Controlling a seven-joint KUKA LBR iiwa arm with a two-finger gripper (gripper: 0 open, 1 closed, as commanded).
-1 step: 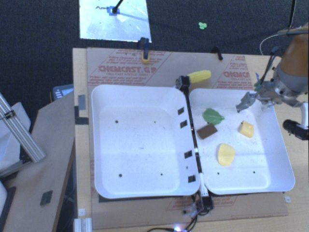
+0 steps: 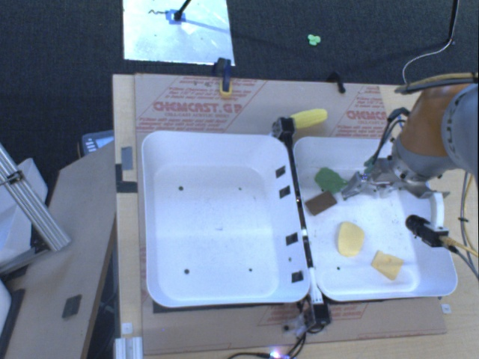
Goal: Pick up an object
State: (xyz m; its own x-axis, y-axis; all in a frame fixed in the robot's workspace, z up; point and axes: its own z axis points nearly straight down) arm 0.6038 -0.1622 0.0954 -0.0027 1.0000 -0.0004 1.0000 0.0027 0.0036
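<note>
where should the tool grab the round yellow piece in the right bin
Probably straight from above, closing across the middle of the round yellow piece. It lies flat on the right bin floor, apart from the yellow wedge and brown block.

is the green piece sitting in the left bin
No, the green piece lies in the right bin, near its top left corner, just above a brown piece.

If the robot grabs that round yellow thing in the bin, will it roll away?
Probably not. The round yellow piece looks flat, lying on the right bin's floor, so it would likely slide rather than roll. Being thin and low, it may be hard for the gripper to pinch.
</note>
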